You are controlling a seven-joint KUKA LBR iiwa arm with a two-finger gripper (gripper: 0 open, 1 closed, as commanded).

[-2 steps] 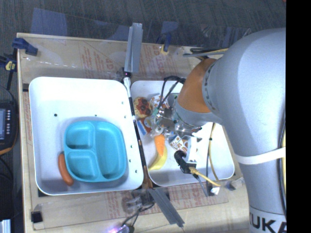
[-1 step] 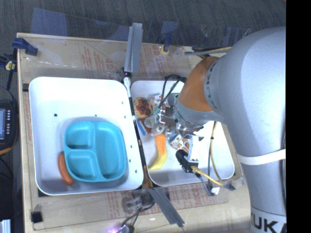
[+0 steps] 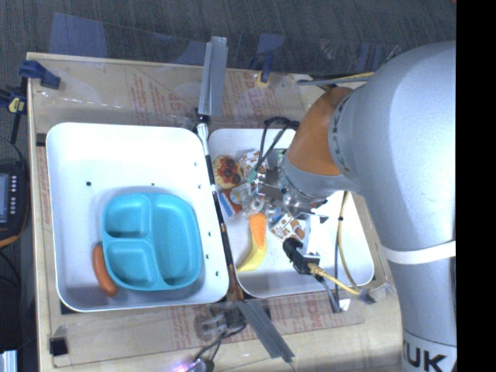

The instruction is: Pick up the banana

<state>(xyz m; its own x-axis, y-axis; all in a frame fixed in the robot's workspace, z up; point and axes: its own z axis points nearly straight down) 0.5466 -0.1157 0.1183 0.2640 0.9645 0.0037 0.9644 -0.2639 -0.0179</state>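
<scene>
The banana (image 3: 250, 259) is yellow and lies in the right bin (image 3: 353, 266) near its front left corner, beside the divider between the bins. An orange carrot-like piece (image 3: 257, 229) rests on or just above its upper end. My gripper (image 3: 270, 198) hangs over the middle of the right bin among small toy foods, a little above and to the right of the banana. The grey arm with its orange band (image 3: 314, 142) covers much of the bin's right half.
A round pizza-like toy (image 3: 226, 170) and a blue item (image 3: 225, 205) lie at the right bin's left side. The left bin (image 3: 74, 149) holds a blue divided plate (image 3: 152, 240) and a sausage (image 3: 102, 270). Cables (image 3: 341, 281) trail across the right bin's front.
</scene>
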